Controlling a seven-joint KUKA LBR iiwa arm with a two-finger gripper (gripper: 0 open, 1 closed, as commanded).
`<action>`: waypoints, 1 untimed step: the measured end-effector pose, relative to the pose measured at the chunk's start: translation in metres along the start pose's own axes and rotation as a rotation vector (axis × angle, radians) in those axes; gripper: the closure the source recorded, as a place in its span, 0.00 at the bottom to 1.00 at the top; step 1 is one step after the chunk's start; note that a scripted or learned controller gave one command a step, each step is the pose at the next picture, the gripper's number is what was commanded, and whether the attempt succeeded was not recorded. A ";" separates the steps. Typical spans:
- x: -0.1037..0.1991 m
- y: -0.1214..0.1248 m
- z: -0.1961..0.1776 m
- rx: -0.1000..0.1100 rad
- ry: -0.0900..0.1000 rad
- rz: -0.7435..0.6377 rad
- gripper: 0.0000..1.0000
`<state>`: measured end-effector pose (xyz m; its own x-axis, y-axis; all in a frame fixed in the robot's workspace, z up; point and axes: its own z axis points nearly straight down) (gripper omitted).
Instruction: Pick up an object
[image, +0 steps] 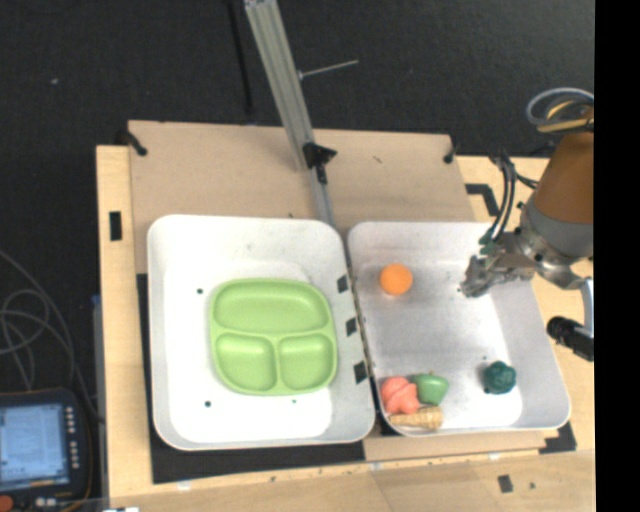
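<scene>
Bins sat side by side on the bench (120, 300), and I reached in from three o'clock with my grey arm (560, 215), its orange band above the wrist. My gripper (478, 280) hung over the right bin (440, 330), toward that bin's two o'clock corner. Whether it was open or closed I could not tell, since the tip was small and blurred against the white floor; nothing showed between its tips.

An orange ball (396, 280) lay on the floor of the right bin, at about nine o'clock from my gripper and apart from it, near the wall shared with the other bin. A dark green object (499, 377) rested toward five o'clock of the bin, well apart from the ball and below my gripper. At the bin's seven o'clock corner three small things were bunched together: a pink piece (398, 394), a green piece (432, 388) touching it at its three o'clock side, and a tan piece (422, 419) just beside both at six o'clock, against the near rim.

The left bin (180, 260) held a light green divided plate (272, 335), lying flat with one long compartment toward twelve o'clock and two smaller ones toward six.

A metal pole (285, 90) slanted down from twelve o'clock to the gap between the bins. A screen (35, 440) glowed at eight o'clock, off the bench.
</scene>
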<state>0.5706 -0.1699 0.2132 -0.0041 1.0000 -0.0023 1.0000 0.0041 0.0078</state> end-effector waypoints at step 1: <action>-0.005 0.011 -0.058 -0.001 -0.001 0.000 1.00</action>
<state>0.5811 -0.1750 0.2717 -0.0041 1.0000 -0.0034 1.0000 0.0041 0.0084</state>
